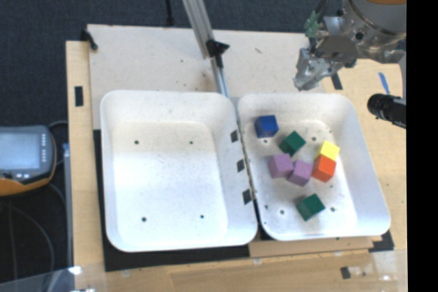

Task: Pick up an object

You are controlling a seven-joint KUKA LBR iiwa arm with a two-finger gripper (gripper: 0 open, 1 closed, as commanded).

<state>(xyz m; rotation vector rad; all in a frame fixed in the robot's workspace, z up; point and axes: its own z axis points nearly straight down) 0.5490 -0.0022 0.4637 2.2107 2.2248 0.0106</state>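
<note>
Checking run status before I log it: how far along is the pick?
Done: nothing lifted yet. All seven blocks, including the blue cube and yellow cube, sit in the right bin. In hand: the gripper hangs above the bin's far rim. Left: descend, grasp, lift.

- The gripper (309,76) hangs over the bench (150,58), just beyond the far rim of the right bin (363,167).
- All the blocks lie in that bin, nearer the camera than the gripper.
- The closest block (267,125) sits a little left of the gripper.
- A pair of touching blocks (290,169) lies mid-bin.
- The farthest block (311,206) lies near the front rim.
- The left bin (123,215) stands well left of the gripper.
</note>
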